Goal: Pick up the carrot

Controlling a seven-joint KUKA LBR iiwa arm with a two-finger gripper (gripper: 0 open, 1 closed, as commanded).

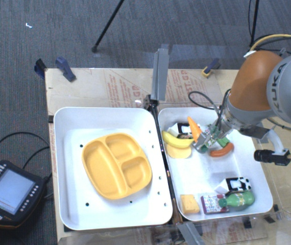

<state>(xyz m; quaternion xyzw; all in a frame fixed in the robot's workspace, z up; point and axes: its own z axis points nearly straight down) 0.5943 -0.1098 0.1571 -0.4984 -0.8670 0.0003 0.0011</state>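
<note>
Currently we see the carrot (194,126) in the right bin (260,180), touching the banana (177,140) — gripper (202,143) just beside it, finger opening indeterminable. We judge it light, rigid, slippery — grasp across its thicker middle.

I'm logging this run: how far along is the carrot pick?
Done: the arm has reached into the right bin, and the gripper sits low beside the carrot, near the banana. In hand: nothing visibly; the carrot lies in the bin. Left: closing on the carrot and lifting it.
</note>
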